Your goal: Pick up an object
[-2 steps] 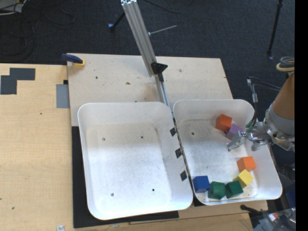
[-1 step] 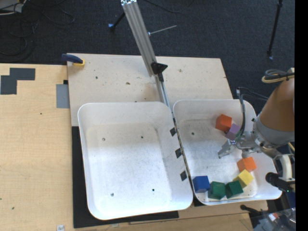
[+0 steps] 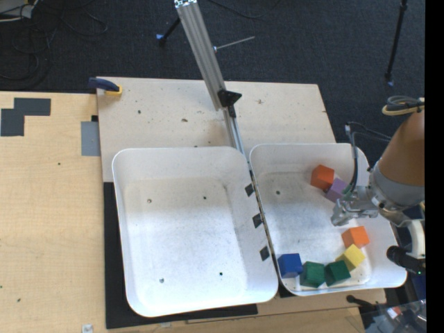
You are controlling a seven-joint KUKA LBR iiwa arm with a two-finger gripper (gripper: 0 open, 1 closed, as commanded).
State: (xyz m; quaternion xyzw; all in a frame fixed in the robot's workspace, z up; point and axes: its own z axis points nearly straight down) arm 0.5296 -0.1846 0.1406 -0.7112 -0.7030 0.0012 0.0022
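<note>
Hovering gripper (image 3: 345, 212) near purple block (image 3: 337, 188); right bin (image 3: 291, 161).

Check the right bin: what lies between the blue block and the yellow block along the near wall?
In the camera view, two green blocks sit side by side between the blue block and the yellow block, near the right bin's front wall.

arm (image 3: 406, 165): cut off by the view's right side; only the orange band and grey wrist are seen
pincer (image 3: 341, 216): small and blurred; finger state cannot be told
purple block (image 3: 336, 188): partly hidden behind the pincer
right bin (image 3: 291, 159): its right rim is covered by the arm
tabletop (image 3: 41, 207): runs off the left and bottom edges
</note>
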